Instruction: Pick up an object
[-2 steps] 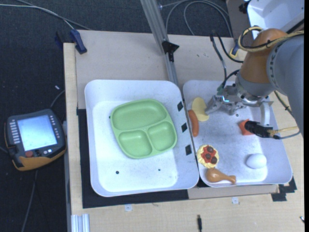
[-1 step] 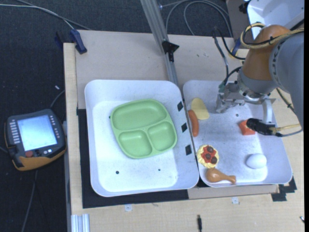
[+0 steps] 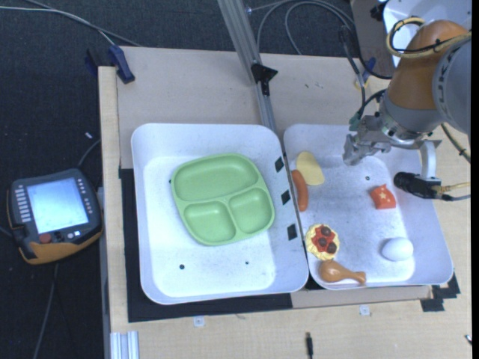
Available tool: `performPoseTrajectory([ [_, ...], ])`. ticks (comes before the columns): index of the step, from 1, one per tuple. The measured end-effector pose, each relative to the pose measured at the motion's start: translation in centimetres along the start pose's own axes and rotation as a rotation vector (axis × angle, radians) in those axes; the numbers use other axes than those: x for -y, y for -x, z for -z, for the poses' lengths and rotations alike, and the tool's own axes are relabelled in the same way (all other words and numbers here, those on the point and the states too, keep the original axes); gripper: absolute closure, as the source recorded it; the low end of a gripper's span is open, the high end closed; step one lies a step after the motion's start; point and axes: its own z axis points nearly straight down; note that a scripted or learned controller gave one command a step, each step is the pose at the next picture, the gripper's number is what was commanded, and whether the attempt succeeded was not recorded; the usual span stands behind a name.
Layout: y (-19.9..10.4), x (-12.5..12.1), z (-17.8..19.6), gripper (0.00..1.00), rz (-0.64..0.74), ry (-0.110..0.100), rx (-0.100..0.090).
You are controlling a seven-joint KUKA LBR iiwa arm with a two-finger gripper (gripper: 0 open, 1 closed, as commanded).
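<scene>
My gripper (image 3: 356, 152) hangs over the far part of the right bin (image 3: 419, 275), with nothing visible between its fingers. Toy foods lie in that bin. A yellow piece (image 3: 310, 168) and a red-orange sausage (image 3: 300, 189) rest at its left wall, just left of the gripper. A small red piece (image 3: 383, 197) sits nearer me and to the gripper's right. A pizza slice (image 3: 323, 241), a chicken drumstick (image 3: 341, 274) and a white egg (image 3: 397, 249) lie along the near side.
The left bin (image 3: 157, 275) bears a green divided plate (image 3: 222, 198). A metal pole (image 3: 243, 43) slants up from the gap between the bins. A teach pendant (image 3: 52, 214) lies off the bench at left. Cables cross the floor behind.
</scene>
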Motion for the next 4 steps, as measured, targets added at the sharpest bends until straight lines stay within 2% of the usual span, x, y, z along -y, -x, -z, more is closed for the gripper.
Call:
performPoseTrajectory([
  [1,-0.1,0.6,4.8,1.0,0.001,0.001,0.0],
  [2,-0.1,0.4,6.4,1.0,0.001,-0.001,0.0],
  [3,-6.3,0.1,6.3,1.0,0.007,-0.006,-0.003],
  [4,-10.9,0.1,6.4,1.0,0.006,-0.006,-0.003],
])
